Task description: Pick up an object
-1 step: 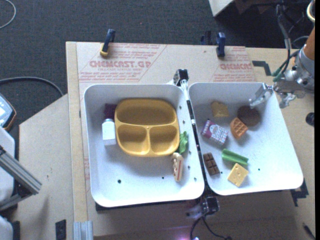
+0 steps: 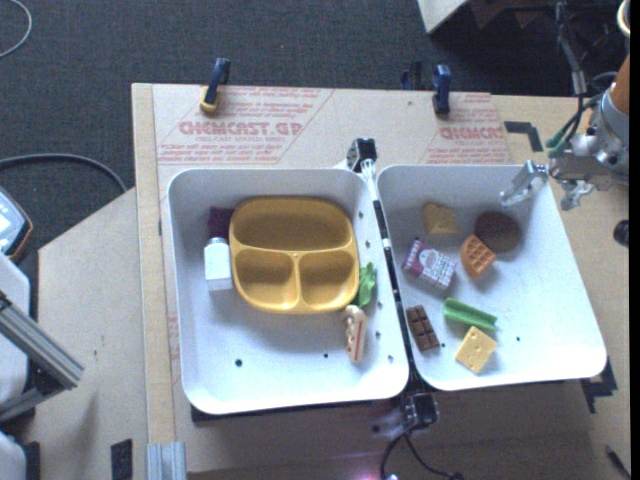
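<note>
Tool (image 2: 546, 184) hovers above right bin's (image 2: 575, 298) far corner, fingers spread, empty.

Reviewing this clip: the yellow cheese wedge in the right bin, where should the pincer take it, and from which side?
Probably from straight above, closing across the two long flat sides of the cheese wedge. It lies flat on the right bin floor, so its edges are the graspable part. The green stick sits close at its upper edge, so fingers should straddle left and right instead.

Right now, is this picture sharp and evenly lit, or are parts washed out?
In the camera view, the light is soft and the detail slightly blurry; the white bins look bright and a little washed out, the dark floor stays dim, and the yellow tray casts hardly any shadow.
</note>
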### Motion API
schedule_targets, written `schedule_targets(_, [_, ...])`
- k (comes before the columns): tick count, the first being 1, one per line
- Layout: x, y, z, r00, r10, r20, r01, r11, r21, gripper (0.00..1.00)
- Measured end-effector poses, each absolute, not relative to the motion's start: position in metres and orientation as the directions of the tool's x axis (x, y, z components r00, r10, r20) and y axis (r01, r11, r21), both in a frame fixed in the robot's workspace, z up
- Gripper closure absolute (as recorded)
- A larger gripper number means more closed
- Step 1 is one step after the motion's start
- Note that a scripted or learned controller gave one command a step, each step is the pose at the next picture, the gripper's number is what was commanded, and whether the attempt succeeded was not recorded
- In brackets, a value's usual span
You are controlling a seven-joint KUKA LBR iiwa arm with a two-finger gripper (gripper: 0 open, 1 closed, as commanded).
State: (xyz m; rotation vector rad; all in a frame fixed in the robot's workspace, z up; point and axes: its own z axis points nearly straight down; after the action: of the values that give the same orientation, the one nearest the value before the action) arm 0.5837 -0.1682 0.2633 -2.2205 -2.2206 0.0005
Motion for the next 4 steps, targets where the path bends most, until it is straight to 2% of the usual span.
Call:
schedule_targets(1, [0.574,-0.164,0.205,0.000,1.000,0.003,1.000,0.000,-0.008,0.00])
schedule_targets(3, [0.575,-0.167,0.090,0.000,1.000,0.002,1.000,0.000,-0.007,0.00])
schedule_targets(4, [0.577,-0.169,0.104,0.002,1.000,0.000,1.000,-0.002,0.001,1.00])
